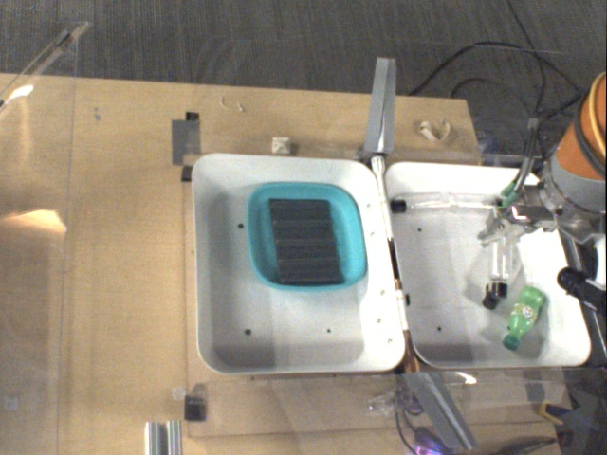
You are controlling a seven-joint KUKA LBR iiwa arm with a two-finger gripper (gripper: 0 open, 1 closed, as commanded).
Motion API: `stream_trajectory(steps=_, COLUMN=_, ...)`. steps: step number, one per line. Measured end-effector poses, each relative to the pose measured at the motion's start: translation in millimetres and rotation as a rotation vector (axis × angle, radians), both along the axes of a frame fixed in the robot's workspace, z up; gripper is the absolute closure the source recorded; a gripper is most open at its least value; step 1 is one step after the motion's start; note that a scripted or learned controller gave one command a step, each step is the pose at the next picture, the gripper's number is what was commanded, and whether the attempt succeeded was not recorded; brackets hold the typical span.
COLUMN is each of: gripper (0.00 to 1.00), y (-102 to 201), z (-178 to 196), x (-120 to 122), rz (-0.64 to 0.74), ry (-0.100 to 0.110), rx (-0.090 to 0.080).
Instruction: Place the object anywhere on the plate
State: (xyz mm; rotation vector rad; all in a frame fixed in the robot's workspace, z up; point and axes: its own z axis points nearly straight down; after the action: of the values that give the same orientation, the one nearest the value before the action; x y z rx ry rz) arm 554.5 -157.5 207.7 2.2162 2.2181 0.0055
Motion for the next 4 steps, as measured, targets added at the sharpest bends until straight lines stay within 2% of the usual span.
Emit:
stream_trajectory(steps=1, gripper=1.00, y=57.6, z=18.5, x=-49.1, rz=0.095, ry=0.001, rx=0.001)
stream_trajectory(steps=2, gripper=1.00, y=58.3, z=29.1, x=-46.8, rz=0.100, ry=-0.004, rx=0.000)
stream_trajectory(steps=3, gripper=1.00, y=90.7, z=-23.9, x=7.6, rz=0.229, ry=0.004, rx=0.000)
stream_trajectory(steps=4, gripper=1.00, y=154.1, z=-22.1, x=37.8, rz=0.367, ry=0.000, rx=0.000)
